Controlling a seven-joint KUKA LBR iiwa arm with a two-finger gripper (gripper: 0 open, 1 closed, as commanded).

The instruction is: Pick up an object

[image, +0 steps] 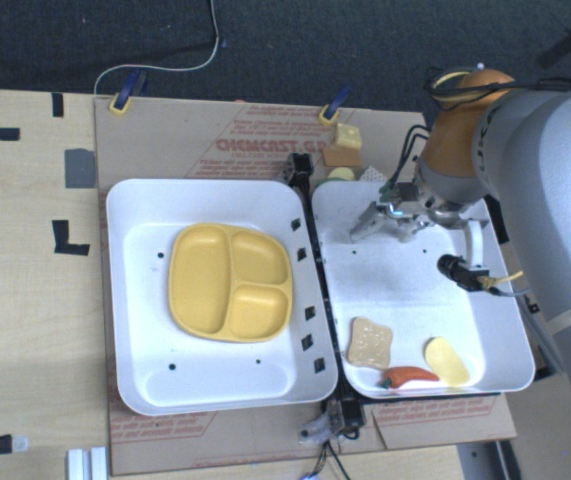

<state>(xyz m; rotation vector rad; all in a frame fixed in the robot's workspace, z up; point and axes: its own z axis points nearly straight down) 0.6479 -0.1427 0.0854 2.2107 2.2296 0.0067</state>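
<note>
overhead, pincer (373, 224) hovers in right bin (485, 318), far from toast (370, 343).

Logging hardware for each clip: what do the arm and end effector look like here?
The arm is bulky, rounded and light grey, with an orange band above the wrist. The end effector is small, metallic grey with dark fittings. Thin dark cables run along the wrist, and a black fitting with a yellowish tip juts out lower down.

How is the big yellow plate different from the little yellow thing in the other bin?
The yellow plate is much bigger than the little yellow piece. The plate has three sunken compartments; the little piece is a plain, smooth oval. The plate sits alone in the left bin; the little piece lies in the right bin, beside a red piece. Both are yellow and lie flat.
</note>
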